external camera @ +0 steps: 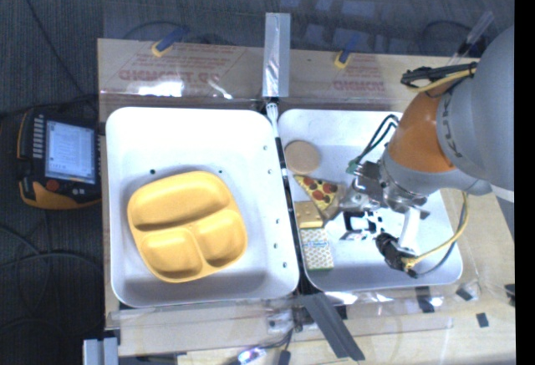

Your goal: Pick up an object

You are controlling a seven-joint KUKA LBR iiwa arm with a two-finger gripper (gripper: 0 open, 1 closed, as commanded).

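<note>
Camera view: the gripper [361,220] hangs low in the right bin [435,271], right of centre frame; whether it is spread or pinching, I cannot tell. The pizza slice [318,188] lies just left of it, long axis slanting, tip toward lower right. Risk: closing beside the crowded pieces could nudge them, missing.

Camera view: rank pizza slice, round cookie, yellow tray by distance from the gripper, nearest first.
Measured from the gripper:
1. Pizza slice, right bin, just to its left in the picture.
2. Round cookie, right bin, top-left corner.
3. Yellow tray, left bin.
</note>
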